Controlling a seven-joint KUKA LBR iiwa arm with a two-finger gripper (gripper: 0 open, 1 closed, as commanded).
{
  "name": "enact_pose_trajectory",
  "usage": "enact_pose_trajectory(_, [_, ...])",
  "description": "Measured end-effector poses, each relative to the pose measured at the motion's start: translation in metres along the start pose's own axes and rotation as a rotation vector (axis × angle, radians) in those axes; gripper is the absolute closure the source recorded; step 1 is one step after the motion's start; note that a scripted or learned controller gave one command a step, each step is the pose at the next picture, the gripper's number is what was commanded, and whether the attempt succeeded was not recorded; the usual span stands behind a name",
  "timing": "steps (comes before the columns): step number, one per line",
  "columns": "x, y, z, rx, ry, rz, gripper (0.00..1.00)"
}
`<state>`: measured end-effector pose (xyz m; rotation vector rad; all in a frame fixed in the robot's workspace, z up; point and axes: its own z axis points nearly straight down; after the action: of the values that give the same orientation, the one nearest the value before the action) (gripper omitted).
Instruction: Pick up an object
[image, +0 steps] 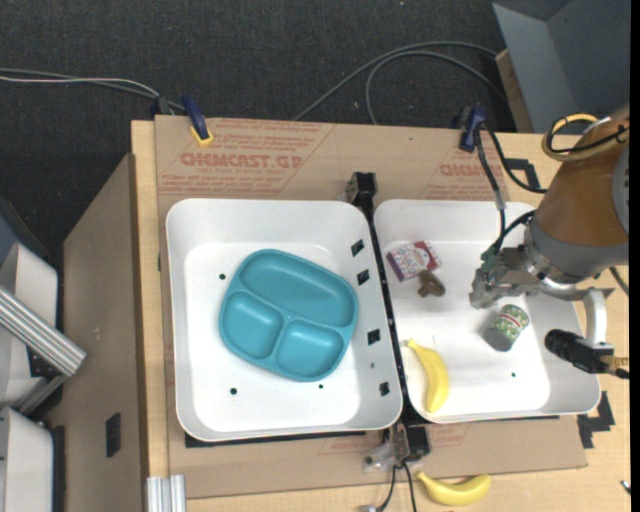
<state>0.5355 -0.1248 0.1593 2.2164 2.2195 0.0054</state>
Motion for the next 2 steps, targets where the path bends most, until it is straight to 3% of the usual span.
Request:
enact_pose_trajectory(1, [-0.0052,0.0011,-0.0448,0.0,0.0,0.0,1.0])
enact_pose_trajectory(2, [-0.0049,0.002,-0.0546,0.004,0.001,0.0,1.0])
